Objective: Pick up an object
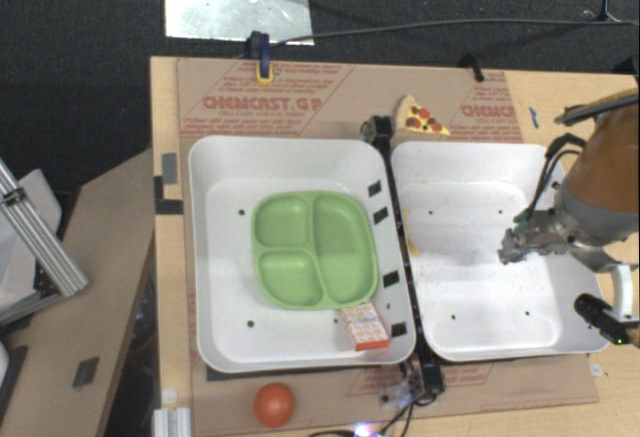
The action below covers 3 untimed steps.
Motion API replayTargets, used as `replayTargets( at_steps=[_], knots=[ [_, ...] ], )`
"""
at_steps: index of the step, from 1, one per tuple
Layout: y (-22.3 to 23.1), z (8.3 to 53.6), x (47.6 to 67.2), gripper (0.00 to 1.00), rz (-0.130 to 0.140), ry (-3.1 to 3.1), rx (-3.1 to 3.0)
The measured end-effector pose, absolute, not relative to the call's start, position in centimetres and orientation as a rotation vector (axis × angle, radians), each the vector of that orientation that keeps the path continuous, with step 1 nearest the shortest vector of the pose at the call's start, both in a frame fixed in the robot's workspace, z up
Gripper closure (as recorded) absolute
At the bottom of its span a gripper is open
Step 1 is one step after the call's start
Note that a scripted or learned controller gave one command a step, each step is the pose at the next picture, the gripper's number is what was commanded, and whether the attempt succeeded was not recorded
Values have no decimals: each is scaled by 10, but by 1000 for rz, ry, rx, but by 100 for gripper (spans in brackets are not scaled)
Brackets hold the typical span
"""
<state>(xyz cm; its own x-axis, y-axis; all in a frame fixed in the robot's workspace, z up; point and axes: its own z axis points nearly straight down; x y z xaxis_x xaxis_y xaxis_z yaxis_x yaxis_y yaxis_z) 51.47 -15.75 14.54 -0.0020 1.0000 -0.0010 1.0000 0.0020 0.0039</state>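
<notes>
My gripper [516,247] hangs low over the right white bin [470,325], near its right side, with the grey arm and its orange band rising to the right edge of the view. Nothing shows between its tips. In the left white bin [225,225] lies a green divided plate [314,249]. A small red and white box [365,327] rests at that bin's front edge, just below the plate.
A pizza-slice toy [422,118] lies on the board behind the bins. A red ball [274,404] sits on the board in front of the left bin. A black clip strip [392,225] runs between the two bins.
</notes>
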Motion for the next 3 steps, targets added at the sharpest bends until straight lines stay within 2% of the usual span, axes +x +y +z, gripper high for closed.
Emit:
replayTargets(
  at_steps=[2, 3],
  knots=[
    [-156, 263, 522, 100, 6, 2222, 2210],
    [-104, 263, 509, 100, 4, 2231, 2210]
  ],
)
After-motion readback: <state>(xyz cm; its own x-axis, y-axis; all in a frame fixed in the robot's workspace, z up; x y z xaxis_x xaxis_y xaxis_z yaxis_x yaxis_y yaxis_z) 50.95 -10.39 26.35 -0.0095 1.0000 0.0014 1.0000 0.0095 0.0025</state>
